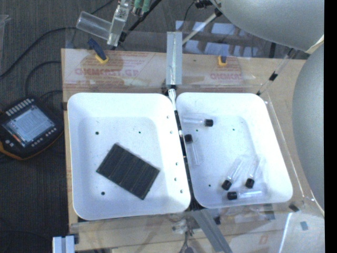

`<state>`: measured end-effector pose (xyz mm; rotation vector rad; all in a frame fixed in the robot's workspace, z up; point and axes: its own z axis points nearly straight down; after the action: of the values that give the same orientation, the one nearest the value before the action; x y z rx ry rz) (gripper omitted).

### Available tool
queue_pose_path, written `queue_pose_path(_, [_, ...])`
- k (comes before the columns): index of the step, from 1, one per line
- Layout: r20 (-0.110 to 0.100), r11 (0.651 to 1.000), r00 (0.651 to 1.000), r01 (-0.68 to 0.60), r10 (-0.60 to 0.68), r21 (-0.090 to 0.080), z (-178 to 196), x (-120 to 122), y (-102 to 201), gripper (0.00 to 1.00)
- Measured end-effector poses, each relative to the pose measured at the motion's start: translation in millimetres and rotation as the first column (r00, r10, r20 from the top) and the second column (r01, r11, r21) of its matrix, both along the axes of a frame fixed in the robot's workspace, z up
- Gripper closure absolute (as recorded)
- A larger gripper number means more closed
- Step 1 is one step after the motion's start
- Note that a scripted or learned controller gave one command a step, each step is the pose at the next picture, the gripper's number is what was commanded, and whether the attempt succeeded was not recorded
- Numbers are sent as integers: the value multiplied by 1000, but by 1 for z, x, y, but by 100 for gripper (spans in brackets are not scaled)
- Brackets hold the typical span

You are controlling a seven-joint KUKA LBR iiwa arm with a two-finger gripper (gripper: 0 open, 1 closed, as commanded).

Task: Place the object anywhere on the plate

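Observation:
A dark ribbed rectangular plate [128,171] lies flat and turned at an angle in the left bin [75,141], towards its front. My gripper [115,35] hangs high over the bench's back left edge, beyond the left bin. It is shut on a clear tube [95,22], which sticks out sideways to the left from between the fingers. The tube's held end is partly hidden by the fingers [118,21]. The plate is well forward of the gripper and slightly to its right.
The right bin [275,136] holds several clear tubes with black caps, such as one near the back [199,121] and a cluster at the front [235,174]. A teach pendant [26,128] lies left of the bench. Clamps [98,52] sit on the back board.

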<state>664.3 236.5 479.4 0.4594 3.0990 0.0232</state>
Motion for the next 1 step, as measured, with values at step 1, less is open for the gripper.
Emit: queue_pose_path(1, [2, 1000, 1000, 0, 0, 2, 9, 1, 0, 100])
